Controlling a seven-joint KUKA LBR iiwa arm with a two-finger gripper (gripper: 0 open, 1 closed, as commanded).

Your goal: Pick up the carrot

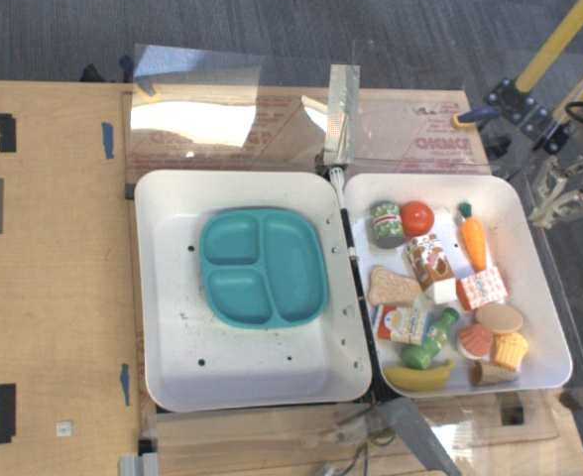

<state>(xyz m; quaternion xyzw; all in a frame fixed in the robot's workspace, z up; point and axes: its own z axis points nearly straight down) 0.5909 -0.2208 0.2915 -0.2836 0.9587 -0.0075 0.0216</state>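
Observation:
The carrot is orange with a green top and lies along the far right side of the right bin, its tip pointing toward the near edge. A red and white carton sits just below its tip. A red tomato lies to its left.
The right bin also holds a brown carton, a toast slice, a banana, a green bottle, corn and other toy foods. The left bin holds a teal divided plate. A clear panel stands behind the bins.

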